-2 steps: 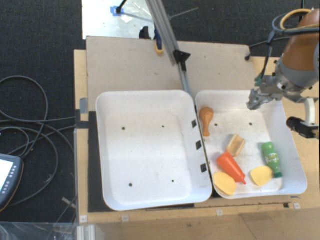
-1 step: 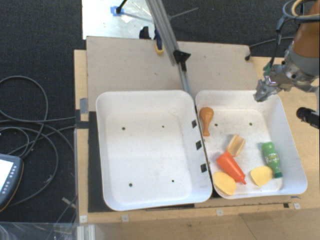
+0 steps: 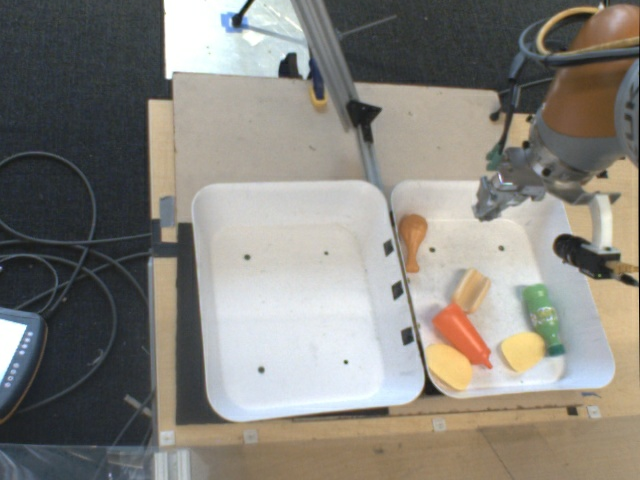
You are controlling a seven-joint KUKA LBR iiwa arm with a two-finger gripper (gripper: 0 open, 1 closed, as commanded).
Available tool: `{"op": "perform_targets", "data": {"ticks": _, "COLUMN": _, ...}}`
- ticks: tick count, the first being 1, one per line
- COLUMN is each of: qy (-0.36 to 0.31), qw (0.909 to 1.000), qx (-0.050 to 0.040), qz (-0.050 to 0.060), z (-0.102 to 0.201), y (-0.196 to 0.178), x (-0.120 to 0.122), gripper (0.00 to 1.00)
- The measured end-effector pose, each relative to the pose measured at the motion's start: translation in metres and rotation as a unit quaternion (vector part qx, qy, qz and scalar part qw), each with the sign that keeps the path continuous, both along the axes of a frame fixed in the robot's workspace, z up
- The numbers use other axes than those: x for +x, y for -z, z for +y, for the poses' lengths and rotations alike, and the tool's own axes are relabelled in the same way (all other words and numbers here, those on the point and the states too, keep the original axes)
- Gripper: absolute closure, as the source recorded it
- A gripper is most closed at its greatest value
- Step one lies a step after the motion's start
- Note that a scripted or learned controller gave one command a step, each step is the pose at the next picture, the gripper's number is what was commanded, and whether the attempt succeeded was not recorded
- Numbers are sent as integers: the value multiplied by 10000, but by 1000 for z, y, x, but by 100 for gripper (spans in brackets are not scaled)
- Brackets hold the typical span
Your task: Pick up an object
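Observation:
The right bin (image 3: 585, 368) holds several toy foods: a brown drumstick (image 3: 412, 236) at its left wall, a tan bread piece (image 3: 471, 290), an orange-red carrot (image 3: 462, 334), two yellow pieces (image 3: 449, 366) (image 3: 522, 351) near the front and a green bottle (image 3: 543, 318) at the right. My gripper (image 3: 491, 204) hangs over the bin's far edge, right of the drumstick and well apart from every object. Nothing shows between its fingers.
The left bin (image 3: 215, 298) lies beside the right one. A grey pole (image 3: 335, 63) slants down from the top to the bins' shared far corner. Cables and a tablet (image 3: 15, 353) lie on the floor at the left.

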State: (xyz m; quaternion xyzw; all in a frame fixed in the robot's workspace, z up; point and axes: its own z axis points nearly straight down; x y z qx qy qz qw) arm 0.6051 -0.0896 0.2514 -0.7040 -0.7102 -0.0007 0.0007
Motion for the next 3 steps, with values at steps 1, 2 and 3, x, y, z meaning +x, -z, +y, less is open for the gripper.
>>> {"op": "perform_targets", "data": {"ticks": 1, "qy": -8, "qw": 10000, "qx": 3, "qz": 3, "z": 59, "y": -1, "x": -21, "gripper": 100}}
{"op": "perform_targets", "data": {"ticks": 2, "qy": -9, "qw": 10000, "qx": 5, "qz": 1, "z": 109, "y": -6, "x": -39, "gripper": 100}}
{"op": "perform_targets", "data": {"ticks": 3, "qy": -9, "qw": 10000, "qx": 5, "qz": 5, "z": 162, "y": 8, "x": -56, "gripper": 100}}
